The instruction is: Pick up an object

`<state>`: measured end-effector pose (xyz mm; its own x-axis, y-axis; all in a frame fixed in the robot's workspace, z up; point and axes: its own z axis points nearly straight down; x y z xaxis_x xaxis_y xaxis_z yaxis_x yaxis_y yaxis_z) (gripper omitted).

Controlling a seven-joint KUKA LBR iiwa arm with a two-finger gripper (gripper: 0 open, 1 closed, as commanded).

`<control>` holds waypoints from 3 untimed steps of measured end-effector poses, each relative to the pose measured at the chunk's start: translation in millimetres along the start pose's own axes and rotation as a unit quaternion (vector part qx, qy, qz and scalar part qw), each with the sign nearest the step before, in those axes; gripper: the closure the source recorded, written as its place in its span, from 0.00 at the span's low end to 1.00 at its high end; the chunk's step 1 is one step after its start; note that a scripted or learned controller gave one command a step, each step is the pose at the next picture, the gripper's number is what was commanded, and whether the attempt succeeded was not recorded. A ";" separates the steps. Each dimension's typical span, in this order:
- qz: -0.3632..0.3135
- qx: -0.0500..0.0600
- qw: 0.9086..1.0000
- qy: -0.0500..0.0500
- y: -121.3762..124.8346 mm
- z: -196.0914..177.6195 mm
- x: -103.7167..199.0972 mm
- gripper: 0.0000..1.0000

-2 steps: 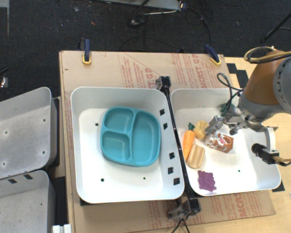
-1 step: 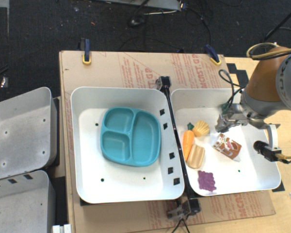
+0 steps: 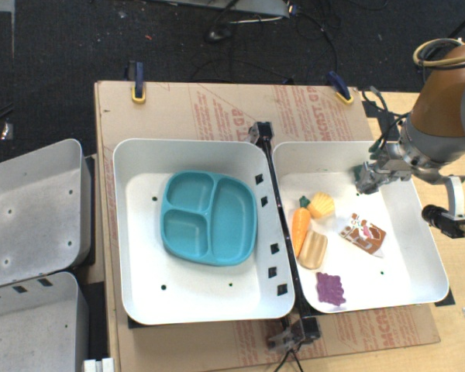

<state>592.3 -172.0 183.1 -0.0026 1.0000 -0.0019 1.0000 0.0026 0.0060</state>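
Though you cannot tell the gripper's (image 3: 364,178) opening from here, the wrapped snack packet (image 3: 363,235) lies just below it in the right bin (image 3: 418,285), long axis slanting.

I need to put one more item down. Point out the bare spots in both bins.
Left bin: bare floor rings the teal tray, widest along its near edge. Right bin: bare floor between the snack packet and purple grapes. It is crowded around the carrot, corn and bread roll.
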 end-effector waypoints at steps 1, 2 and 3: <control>0.000 0.001 1.000 0.000 -2.4 -43.3 2.1 1.00; 0.000 0.001 1.000 0.000 -3.5 -97.6 -7.8 1.00; -0.001 0.003 1.000 0.001 3.6 -79.8 43.8 1.00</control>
<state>595.3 -128.0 262.8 -0.0039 1.0000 -0.0006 1.0000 0.0039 -0.0001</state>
